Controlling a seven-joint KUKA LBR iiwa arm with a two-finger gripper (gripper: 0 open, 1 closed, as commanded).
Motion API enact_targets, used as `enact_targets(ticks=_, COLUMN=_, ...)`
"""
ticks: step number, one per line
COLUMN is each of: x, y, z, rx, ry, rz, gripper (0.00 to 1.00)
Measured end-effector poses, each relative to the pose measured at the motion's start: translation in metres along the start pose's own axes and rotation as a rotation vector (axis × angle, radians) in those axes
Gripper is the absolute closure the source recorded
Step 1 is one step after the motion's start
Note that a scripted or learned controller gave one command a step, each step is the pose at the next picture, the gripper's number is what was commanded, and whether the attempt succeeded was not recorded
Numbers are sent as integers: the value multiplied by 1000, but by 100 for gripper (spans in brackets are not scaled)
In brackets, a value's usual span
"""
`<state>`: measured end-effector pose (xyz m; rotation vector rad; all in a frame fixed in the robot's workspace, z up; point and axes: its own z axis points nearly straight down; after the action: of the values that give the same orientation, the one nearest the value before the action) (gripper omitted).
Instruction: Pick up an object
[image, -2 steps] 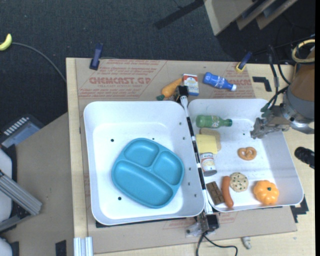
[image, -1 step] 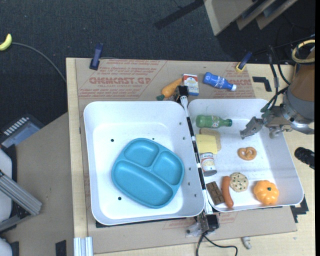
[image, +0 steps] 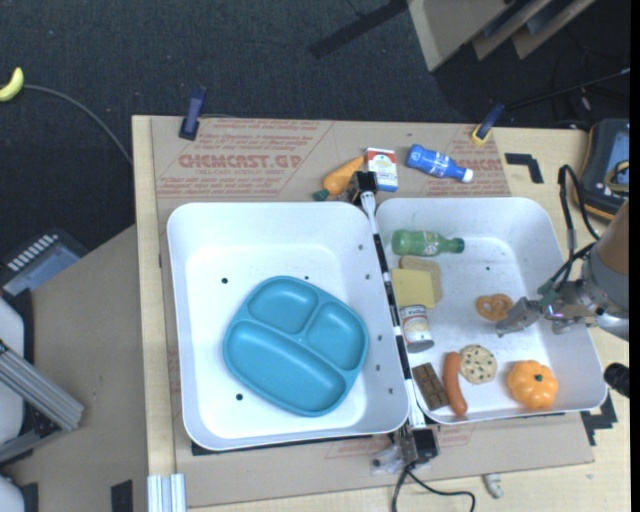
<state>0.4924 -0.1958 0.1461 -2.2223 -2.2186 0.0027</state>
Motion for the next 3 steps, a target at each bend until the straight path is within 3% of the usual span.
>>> enact_targets(ticks=1, x=46, y=52, z=58, rx=-10, ry=-2, rz=-3, gripper=0)
enact_targets(ticks=2, x=-23, y=150, z=59, rx=-5, ry=8, rz=-8, gripper=0)
enact_targets(ticks=3, x=63, y=169, z=61, rx=1, ry=0, rz=-1, gripper=0)
